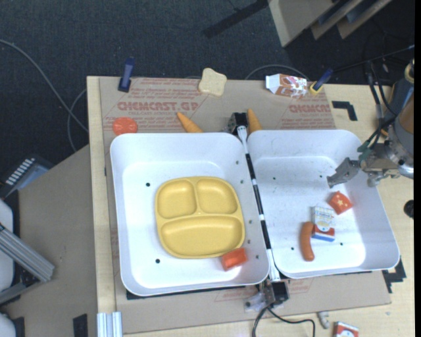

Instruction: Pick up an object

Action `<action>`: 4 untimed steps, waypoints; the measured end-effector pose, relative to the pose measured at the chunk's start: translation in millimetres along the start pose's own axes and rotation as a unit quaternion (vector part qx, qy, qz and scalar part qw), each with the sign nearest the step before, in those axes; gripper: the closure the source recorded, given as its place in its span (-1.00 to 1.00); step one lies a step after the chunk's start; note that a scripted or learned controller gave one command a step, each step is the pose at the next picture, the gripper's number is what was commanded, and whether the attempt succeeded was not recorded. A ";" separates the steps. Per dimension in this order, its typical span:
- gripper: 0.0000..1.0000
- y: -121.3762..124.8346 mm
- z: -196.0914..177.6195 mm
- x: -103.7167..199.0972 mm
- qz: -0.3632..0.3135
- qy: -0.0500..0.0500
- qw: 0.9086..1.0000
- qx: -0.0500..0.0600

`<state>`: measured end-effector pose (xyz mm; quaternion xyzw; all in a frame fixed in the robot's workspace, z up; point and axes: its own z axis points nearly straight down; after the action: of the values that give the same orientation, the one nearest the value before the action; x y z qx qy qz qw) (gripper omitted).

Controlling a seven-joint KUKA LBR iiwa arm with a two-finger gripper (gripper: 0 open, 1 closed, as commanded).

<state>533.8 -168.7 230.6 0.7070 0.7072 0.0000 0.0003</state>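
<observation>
Dark blue-grey carpet (131, 33) spreads across the top and left of the view, with a thin pale cable (49, 82) looping over it and darker cables (368, 62) trailing at the upper right. A pale wooden piece of furniture (329, 20) juts in at the top right corner. The bench (75, 197) is light wood, topped by a brown cardboard sheet (158, 99) printed with red lettering. At the lower left, a slanted metal rail (26, 253) crosses the corner. Lighting is even and soft, with faint shadows.
</observation>
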 end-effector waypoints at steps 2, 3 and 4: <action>-1.00 -30.8 139.1 49.6 0.000 -0.002 1.000 -0.007; -1.00 -48.6 140.6 52.2 0.000 -0.004 1.000 -0.011; 1.00 -49.3 130.5 51.0 0.001 -0.004 1.000 -0.010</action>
<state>484.5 -117.7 100.0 0.7079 0.7063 0.0039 0.0104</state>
